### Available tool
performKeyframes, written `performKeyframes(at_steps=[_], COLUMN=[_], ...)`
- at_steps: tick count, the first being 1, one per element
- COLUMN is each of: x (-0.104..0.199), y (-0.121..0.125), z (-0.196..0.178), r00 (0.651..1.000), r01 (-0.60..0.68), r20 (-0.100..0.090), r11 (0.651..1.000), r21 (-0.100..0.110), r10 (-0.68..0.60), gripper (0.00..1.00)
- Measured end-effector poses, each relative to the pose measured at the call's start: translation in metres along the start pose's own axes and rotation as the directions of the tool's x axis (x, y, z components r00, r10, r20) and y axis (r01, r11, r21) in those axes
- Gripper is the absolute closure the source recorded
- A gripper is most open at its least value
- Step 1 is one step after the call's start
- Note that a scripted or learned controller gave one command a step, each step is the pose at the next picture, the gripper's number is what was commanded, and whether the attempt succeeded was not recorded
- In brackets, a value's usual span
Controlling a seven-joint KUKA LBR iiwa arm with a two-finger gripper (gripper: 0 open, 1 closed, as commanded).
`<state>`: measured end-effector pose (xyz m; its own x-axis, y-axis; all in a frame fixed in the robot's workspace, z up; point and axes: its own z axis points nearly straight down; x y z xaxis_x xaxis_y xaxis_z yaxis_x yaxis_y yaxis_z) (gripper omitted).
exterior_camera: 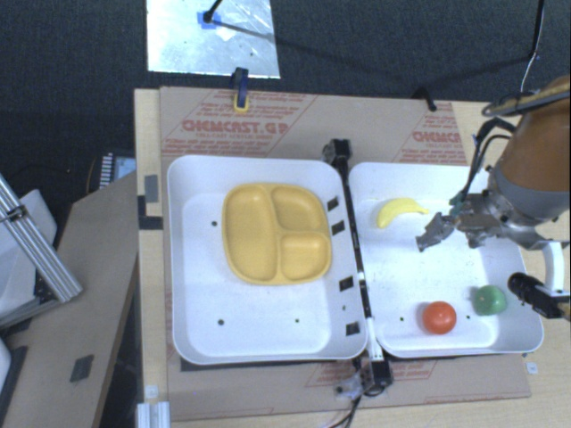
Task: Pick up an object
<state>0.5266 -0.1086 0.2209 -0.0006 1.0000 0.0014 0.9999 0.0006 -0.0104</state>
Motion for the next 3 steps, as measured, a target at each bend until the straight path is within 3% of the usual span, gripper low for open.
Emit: performKeyframes(at_steps=[1, 3], x=[0.0, 0.002], y=[0.002, -0.006], z=[-0.005, 0.103], r00=[1.0, 1.0], r01=[0.003, 0.0], r20=[0.002, 0.0], r11=[1.0, 1.0], r21=[-0.012, -0.006], r10=[-0.003, 0.0], gripper=[0.0, 0.0])
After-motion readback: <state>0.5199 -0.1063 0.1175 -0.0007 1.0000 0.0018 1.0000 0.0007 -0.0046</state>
